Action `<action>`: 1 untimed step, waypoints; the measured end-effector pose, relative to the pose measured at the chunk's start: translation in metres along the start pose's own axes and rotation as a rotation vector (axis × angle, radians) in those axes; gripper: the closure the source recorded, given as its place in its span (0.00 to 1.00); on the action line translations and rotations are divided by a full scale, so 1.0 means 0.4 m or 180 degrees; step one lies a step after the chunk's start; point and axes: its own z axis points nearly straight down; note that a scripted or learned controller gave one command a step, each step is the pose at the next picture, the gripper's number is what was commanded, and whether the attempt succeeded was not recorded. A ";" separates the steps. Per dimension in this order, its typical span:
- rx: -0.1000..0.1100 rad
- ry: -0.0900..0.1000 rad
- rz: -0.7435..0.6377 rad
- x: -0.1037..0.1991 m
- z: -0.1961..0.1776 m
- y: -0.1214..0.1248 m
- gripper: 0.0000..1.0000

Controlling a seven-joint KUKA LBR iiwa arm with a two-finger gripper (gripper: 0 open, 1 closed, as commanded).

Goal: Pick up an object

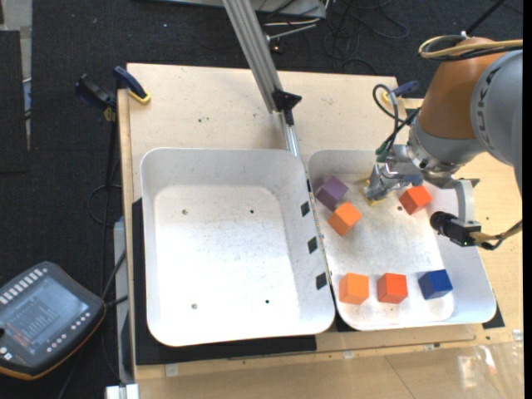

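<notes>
My gripper (pixel 378 186) hangs low over the back of the right bin (pixel 470 304), reaching in from the right under the orange-banded wrist. Just right of it lies a red-orange cube (pixel 414 199). To its left sit a purple cube (pixel 332 192) and an orange cube (pixel 345 217), close together near the bin's left wall. Along the front of the bin stand an orange cube (pixel 354 288), a red-orange cube (pixel 392 288) and a blue cube (pixel 435 283) in a row. The wrist hides the gripper's tip.
The left bin (pixel 151 223) lies beside the right one, their walls meeting in the middle. A slanted metal pole (pixel 258 48) ends at the bins' back junction. A teach pendant (pixel 41 318) rests at the lower left, and a clamp (pixel 125 86) grips the bench's back left corner.
</notes>
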 end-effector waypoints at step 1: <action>-0.0004 0.0000 -0.0011 -0.001 -0.115 0.004 1.00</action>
